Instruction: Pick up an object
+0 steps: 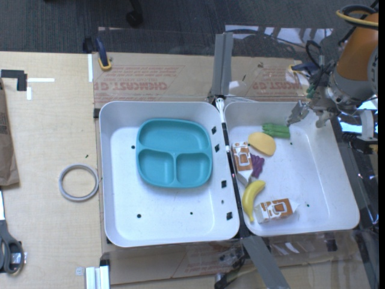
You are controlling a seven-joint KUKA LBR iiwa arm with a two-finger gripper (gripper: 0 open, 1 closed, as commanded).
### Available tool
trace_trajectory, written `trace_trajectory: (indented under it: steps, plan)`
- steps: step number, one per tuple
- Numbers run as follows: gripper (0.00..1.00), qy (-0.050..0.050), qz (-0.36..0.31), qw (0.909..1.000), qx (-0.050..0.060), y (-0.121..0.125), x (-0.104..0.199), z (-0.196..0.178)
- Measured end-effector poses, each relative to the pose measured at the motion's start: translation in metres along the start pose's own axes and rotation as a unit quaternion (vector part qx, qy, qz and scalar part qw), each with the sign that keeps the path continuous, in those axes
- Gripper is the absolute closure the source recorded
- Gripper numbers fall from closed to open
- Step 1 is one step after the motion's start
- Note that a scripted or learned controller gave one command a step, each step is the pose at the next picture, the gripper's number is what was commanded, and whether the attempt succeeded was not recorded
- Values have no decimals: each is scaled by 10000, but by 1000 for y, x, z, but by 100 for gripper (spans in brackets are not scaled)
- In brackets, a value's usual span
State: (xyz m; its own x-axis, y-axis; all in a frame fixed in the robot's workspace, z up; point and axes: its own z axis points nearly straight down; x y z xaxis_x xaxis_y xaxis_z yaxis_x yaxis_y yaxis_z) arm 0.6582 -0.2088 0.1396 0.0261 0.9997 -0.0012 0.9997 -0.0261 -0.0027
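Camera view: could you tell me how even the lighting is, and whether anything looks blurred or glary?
Camera view: soft, even light, with faint shadows under the tray and banana; the bins are bright white but not blown out; some glare on the clear sheet behind the right bin; the arm is slightly soft, and the gripper too small to read clearly.
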Motion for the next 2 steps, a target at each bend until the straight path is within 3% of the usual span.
trace_trajectory:
  steps: [1, 2]
  plan:
    - [0, -22, -2410, 9705, -62, 3, 54, 42]
    - [0, -29, -2623, 9650, -68, 3, 32, 42]
